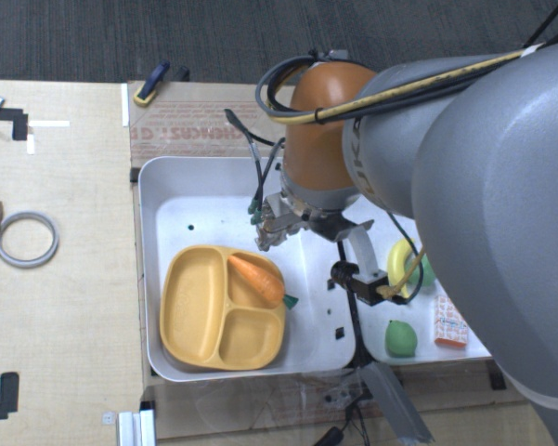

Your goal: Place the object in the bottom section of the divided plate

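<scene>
1. The arm point(464, 147) reaches in from the right; its orange band sits above the left bin point(158, 203).
2. The gripper point(267, 233) hangs over the left bin's floor, just above the upper right rim of the divided plate point(190, 305). Whether it is wide or narrow cannot be told, and nothing is seen held in it.
3. The yellow divided plate lies in the lower left part of the left bin.
4. The carrot point(258, 279) lies at a slant in the plate's upper right section, its green end reaching over the right rim. It is apart from the gripper.
5. The plate's lower right section, below the carrot, shows bare yellow.
6. In the right bin lie a banana point(401, 266), a green fruit point(401, 339) and a small printed box point(450, 323).
7. A roll of tape point(25, 239) rests on the bench to the left of the bins.
</scene>
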Controlling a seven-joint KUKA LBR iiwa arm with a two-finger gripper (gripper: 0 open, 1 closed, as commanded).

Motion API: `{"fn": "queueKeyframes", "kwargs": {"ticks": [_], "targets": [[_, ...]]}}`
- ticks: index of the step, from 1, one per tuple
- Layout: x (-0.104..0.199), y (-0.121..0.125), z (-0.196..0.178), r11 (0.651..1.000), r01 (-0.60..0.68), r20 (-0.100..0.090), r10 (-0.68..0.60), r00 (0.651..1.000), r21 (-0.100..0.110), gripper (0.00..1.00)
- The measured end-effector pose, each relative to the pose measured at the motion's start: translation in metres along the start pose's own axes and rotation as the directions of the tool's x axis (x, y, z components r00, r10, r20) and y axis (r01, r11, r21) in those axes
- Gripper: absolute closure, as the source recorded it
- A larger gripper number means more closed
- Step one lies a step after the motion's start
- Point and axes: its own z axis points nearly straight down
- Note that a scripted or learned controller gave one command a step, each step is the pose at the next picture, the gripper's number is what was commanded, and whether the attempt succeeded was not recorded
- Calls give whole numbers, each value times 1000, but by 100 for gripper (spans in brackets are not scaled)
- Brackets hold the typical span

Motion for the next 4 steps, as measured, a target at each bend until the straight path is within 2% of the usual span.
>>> {"fn": "queueKeyframes", "kwargs": {"ticks": [1, 2, 4], "targets": [[18, 105, -22, 1000, 30, -3, -30, 1000, -9, 100], [19, 105, -22, 1000, 30, -3, -30, 1000, -9, 0], [19, 105, -22, 1000, 30, -3, -30, 1000, -9, 0]]}}
